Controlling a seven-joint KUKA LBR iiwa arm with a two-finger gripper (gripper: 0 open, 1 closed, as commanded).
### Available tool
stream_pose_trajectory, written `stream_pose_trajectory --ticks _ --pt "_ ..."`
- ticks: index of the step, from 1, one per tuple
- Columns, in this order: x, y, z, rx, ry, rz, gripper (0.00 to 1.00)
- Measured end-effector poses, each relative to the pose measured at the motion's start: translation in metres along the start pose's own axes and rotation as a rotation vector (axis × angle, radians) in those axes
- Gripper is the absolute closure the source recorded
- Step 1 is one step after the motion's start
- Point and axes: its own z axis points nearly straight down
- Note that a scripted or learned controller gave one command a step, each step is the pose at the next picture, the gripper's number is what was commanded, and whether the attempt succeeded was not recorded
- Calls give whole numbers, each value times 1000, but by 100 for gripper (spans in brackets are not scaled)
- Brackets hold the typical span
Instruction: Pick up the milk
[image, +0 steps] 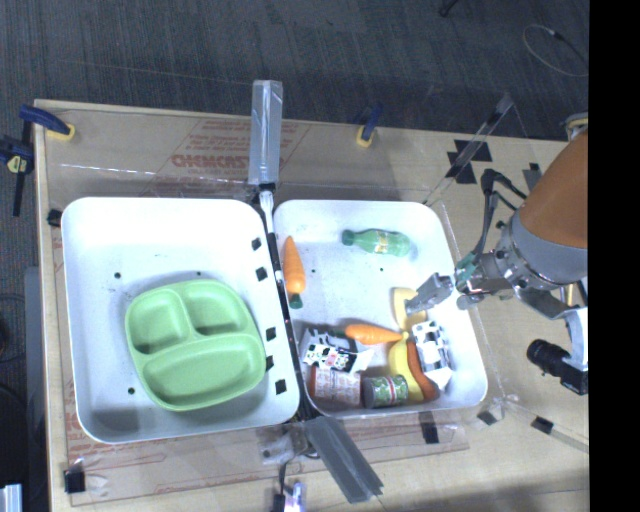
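Two white bins side by side on the tabletop (150, 140). Left bin (90, 260) holds a green divided plate (195, 343), sitting toward its front. Right bin (330, 225) is cluttered: green bottle (379, 241) lying on its side near the back, a carrot (293, 266) against the left wall by the divider, a second carrot (372, 333) lying across the middle. Front row is packed tight: a black-and-white carton, the milk (330, 355), left of centre just below that second carrot; brown jar (337, 386) and a dark can (385, 390) lying along the front wall; banana (404, 365) and a white printed box (432, 348) at the right. Milk is hemmed in, touching or nearly touching the jar and carrot.

Arm enters from the right, orange band at frame edge. Jaws (436, 291) sit over the right side of the right bin, above a yellow item (403, 299), well apart from the milk. Nothing visibly between them; how far open, cannot tell.
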Motion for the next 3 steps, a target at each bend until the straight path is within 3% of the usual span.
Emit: stream_pose_trajectory --ticks 3 --pt "1 0 6 1 0 -110 0"
